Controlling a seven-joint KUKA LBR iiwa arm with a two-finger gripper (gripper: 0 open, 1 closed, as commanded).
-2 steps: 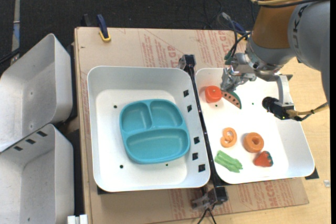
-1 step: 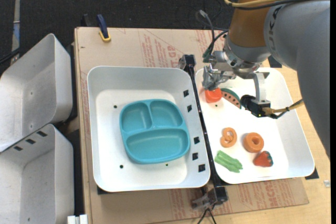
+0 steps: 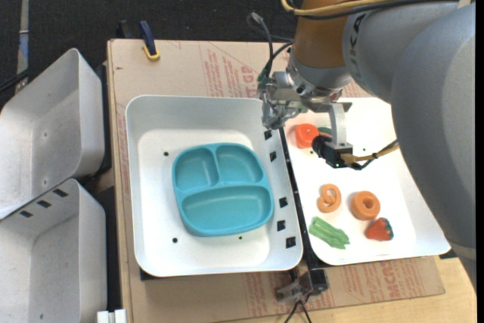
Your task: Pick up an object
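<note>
**Two bins, arm over the right one**

Two shallow white bins sit side by side on my counter (image 3: pixel 189 291). From my remote seat I see the left bin (image 3: pixel 144 163) holding a teal divided plate (image 3: pixel 223 189), lying flat near its middle. The right bin (image 3: pixel 401 238) carries the small objects: an orange-red round piece (image 3: pixel 305 135) near its upper left corner, two orange rings, one paler (image 3: pixel 329 198) and one deeper orange (image 3: pixel 366 205), just beside each other, a green pod-shaped piece (image 3: pixel 330 232) below them, and a red strawberry-like piece (image 3: pixel 380 229) near the deeper ring.

The arm (image 3: pixel 408 34) reaches in from the right, its orange band above the wrist. The gripper (image 3: pixel 281 111) hangs at the boundary between the two bins, close to the orange-red round piece, which lies just to its right (touching or not, I cannot make out). The fingers are hidden among the wrist hardware and cables at this angle, so I cannot tell how far apart they stand or whether they have hold of anything. All the small objects rest on the bin floor.
</note>
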